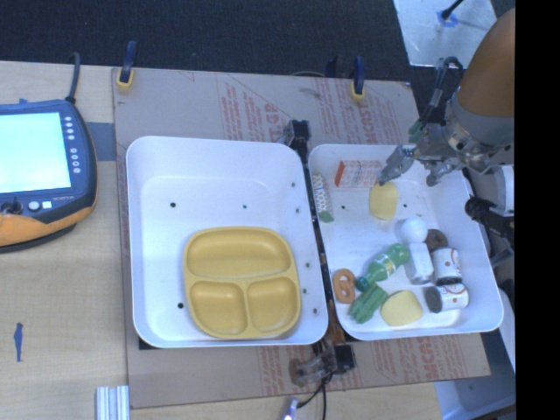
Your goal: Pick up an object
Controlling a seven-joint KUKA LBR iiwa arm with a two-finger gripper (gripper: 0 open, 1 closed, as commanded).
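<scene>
Handheld control pendant (pixel 39 169) with lit pale screen at far left of bench, grey body, orange underside, cable running off far side. Brown cardboard sheet (pixel 254 103) under both bins, printed with faint red lettering. Two blue-and-yellow clamps (pixel 128 66) pin cardboard's far edge, one at left corner, one (pixel 357 77) toward right. Black clip (pixel 299 133) at far end of seam between bins. Small blue mark (pixel 18 340) on wood at near left.
</scene>
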